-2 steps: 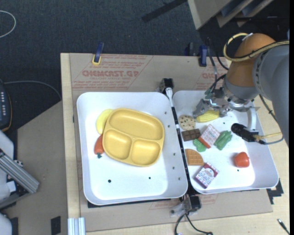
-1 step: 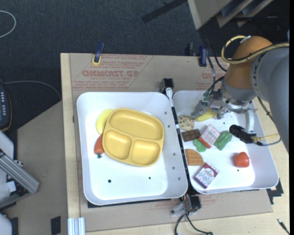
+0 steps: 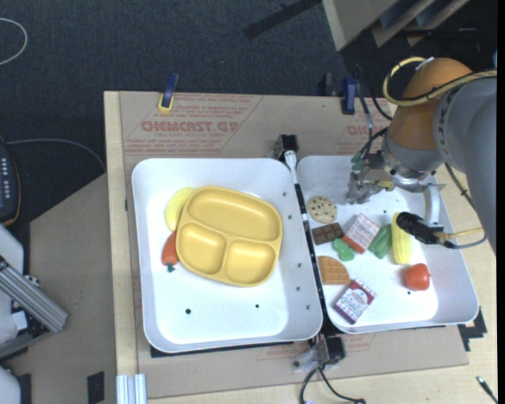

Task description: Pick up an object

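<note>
Gripper (image 3: pixel 361 188) is positioned low in right bin (image 3: pixel 458 304), back-left area; finger state cannot be told. Nearest obj: cookie (image 3: pixel 321 208), just beside. Judged light, rigid, flat; edges to be pinched across dia.

A: What've you got around the bench?

B: You're looking at dark grey carpet (image 3: pixel 118 47) on all sides, w/ a thin pale cable (image 3: pixel 17 41) looping top left. The bench top is a tan board (image 3: pixel 229 118) w/ red lettering, held by a yellow clamp (image 3: pixel 166 96) and a dark one (image 3: pixel 348 93) along the far edge.

A: Anything else nearby?

B: A grey metal rail (image 3: pixel 31 293) pokes in at bottom left, a beige panel (image 3: pixel 379 20) sits top right, and black wires (image 3: pixel 331 387) trail off the near edge. Light's even, no hard shadows.
</note>
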`<action>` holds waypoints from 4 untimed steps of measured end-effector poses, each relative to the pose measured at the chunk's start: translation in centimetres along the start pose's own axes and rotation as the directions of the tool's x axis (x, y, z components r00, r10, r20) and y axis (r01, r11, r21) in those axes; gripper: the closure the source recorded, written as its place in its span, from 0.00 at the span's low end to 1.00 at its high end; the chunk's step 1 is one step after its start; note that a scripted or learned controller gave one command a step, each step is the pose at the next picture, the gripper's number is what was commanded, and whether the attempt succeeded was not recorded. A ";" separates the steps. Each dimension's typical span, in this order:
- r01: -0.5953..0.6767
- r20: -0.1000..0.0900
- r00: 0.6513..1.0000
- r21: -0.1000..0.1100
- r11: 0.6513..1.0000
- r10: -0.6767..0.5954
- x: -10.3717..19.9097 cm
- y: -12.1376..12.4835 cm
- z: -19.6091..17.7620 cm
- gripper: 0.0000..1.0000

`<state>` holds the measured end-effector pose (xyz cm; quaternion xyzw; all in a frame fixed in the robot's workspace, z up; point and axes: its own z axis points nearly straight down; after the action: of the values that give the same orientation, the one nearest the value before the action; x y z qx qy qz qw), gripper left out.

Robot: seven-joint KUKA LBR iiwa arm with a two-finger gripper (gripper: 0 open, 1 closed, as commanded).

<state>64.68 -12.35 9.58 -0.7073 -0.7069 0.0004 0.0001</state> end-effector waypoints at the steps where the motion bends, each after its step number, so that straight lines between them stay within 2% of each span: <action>1: 0.002 0.001 1.000 -0.007 1.000 -0.002 0.8 -0.5 -5.3 1.00; 2: 0.002 0.001 1.000 -0.009 1.000 -0.002 1.2 -0.8 -11.7 1.00; 3: 0.002 0.000 1.000 -0.005 1.000 -0.002 1.2 -0.7 -13.1 1.00; 4: 0.006 -0.003 1.000 -0.001 1.000 -0.006 6.1 -1.3 -14.0 1.00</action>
<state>63.38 -6.24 23.57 -0.7052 -0.7090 -0.0009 0.0007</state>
